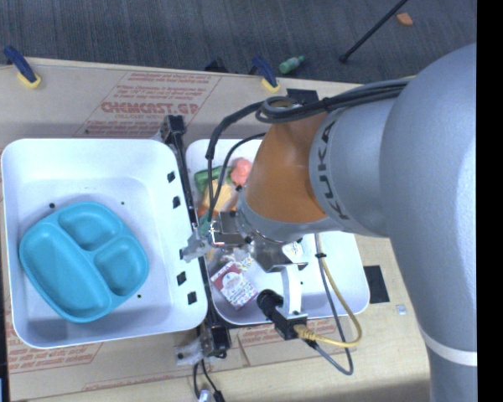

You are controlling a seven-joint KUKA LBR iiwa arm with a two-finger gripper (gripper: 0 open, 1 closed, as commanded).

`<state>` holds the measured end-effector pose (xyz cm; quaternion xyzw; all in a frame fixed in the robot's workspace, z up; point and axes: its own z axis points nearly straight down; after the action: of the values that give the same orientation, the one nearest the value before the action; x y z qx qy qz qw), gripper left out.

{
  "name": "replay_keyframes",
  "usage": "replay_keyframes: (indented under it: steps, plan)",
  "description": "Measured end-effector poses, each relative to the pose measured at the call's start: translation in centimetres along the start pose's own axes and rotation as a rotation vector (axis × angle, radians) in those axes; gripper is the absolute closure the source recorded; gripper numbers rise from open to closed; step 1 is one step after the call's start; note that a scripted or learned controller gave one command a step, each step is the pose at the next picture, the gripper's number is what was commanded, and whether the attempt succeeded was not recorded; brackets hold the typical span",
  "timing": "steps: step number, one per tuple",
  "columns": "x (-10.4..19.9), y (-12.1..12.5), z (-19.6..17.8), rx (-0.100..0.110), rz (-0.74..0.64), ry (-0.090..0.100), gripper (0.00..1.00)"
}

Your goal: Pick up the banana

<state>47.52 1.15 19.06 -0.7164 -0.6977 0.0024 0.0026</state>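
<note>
Mostly hidden: banana beneath the wrist

A yellow sliver of the banana [224, 198] is seen in the right bin [352, 296], just up-left of the gripper [235, 245]. Its long axis is masked by the arm [318, 174]. Gripper state cannot be told.

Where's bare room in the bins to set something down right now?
Left bin: bare floor along the back and right side, between the blue divided plate and the centre wall. Right bin: crowded; the arm covers most of it, with a red-and-white packet and colourful items against its left wall.
</note>
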Motion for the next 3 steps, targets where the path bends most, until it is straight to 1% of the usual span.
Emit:
replay_keyframes:
  steps: [1, 2, 3]
  plan:
    - [-2.6, 4.9, -0.1, -0.004, -0.135, -0.001, 0.0]
    - [-10.0, 6.8, -0.2, -0.004, -0.206, -0.002, 0.0]
    - [-3.5, 2.6, -0.1, -0.002, -0.205, 0.0, 0.0]
